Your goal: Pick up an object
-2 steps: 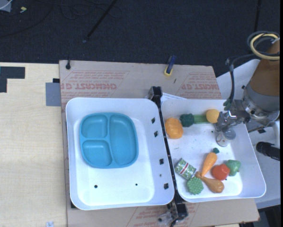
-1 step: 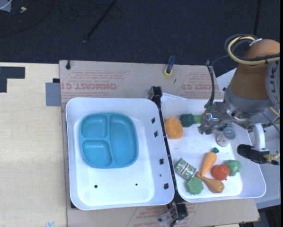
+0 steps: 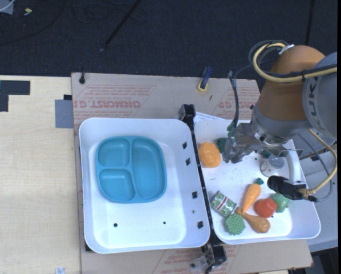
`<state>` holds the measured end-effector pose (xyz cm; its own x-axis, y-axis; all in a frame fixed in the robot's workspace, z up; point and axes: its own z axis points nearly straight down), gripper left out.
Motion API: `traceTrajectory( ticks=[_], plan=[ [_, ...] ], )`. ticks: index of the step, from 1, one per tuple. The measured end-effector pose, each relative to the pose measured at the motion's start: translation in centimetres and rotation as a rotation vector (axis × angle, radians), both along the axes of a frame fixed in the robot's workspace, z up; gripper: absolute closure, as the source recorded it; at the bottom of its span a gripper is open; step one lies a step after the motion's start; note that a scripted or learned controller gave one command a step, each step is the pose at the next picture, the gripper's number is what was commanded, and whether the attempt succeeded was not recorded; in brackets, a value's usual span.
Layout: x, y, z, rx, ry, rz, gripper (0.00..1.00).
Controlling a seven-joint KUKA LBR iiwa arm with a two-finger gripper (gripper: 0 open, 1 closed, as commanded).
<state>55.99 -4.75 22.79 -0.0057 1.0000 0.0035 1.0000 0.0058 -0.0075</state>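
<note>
1. Where the right bin meets the divider, an orange toy fruit lies just left of the tool.
2. The tool hangs low beside it; I cannot tell its state.
3. Toy carrot, tomato, green pieces and a packet cluster nearer the front.
4. The left bin holds a blue divided plate.

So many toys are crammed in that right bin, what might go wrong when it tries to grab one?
The gripper hangs close beside the orange toy near the bin's divider wall, so it may nudge the toy against the wall instead of catching it. Lower down, the carrot, tomato and green toy lie packed together, so a grab there might knock neighbours.
</note>
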Motion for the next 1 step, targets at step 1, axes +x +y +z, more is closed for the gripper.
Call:
traceTrajectory(
  ticks=[1],
  plan=[
    [-1.16, 2.97, -0.33, -0.002, 0.002, -0.002, 1.0]
  ],
)
